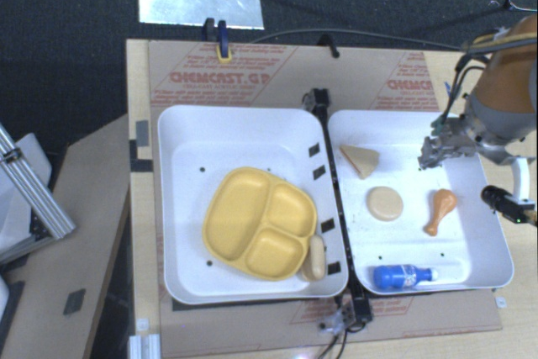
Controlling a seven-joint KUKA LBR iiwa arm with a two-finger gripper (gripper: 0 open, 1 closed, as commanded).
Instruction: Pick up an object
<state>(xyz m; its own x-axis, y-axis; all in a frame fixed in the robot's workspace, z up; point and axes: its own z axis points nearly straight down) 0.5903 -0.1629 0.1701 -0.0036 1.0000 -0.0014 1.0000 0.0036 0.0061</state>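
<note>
While the gripper (434,152) was seen from above, hung over the upper right part of the right bin (496,261), how far its jaws stood apart could not be told, since they were small, dark and partly blurred. Nothing was seen between them, and no contact with any object could be made out. It was placed near the bin's far right corner, with bare white floor beneath it.

Four loose things were counted in the right bin: one tan wedge (361,160) near the divider between the bins, one round beige disc (385,203) in the middle, one orange drumstick (439,210) just right of the disc and below the gripper, and one blue bottle (401,276) laid on its side close to the near wall. All four were kept apart from one another, with open floor left between them; the bottle was the one nearest an edge.

Two things were counted in the left bin (181,181): one yellow divided tray (261,223), tilted and spread over much of the floor, and one small beige roll (314,258) touching the tray's near right corner, close to the divider. Open floor was left along the far and left walls of that bin.
</note>
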